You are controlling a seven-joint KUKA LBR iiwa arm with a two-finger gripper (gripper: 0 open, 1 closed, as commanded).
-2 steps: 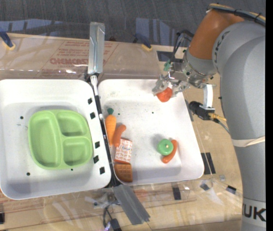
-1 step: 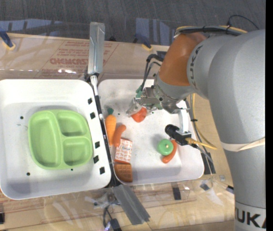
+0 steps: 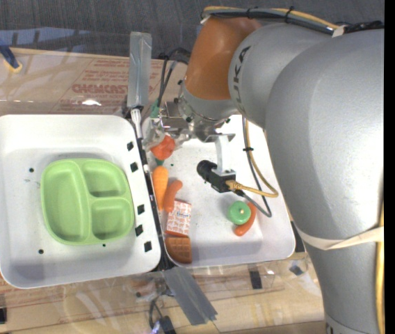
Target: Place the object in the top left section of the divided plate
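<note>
The light green divided plate (image 3: 86, 200) lies in the left bin (image 3: 10, 152), with one long section on its left and two smaller ones on its right. My gripper (image 3: 158, 132) hangs over the far left corner of the right bin (image 3: 274, 242), close to the wall between the bins. A small orange-red object (image 3: 163, 147) sits directly under the gripper, touching or nearly touching it; whether it is gripped is hidden. The plate's sections hold nothing.
Along the right bin's left wall lie an orange carrot (image 3: 160, 184), a second orange piece (image 3: 174, 189), a red-and-white packet (image 3: 180, 218) and a brown waffle-like piece (image 3: 179, 247). A green round object (image 3: 238, 212) rests on a red-orange piece (image 3: 245, 225) further right.
</note>
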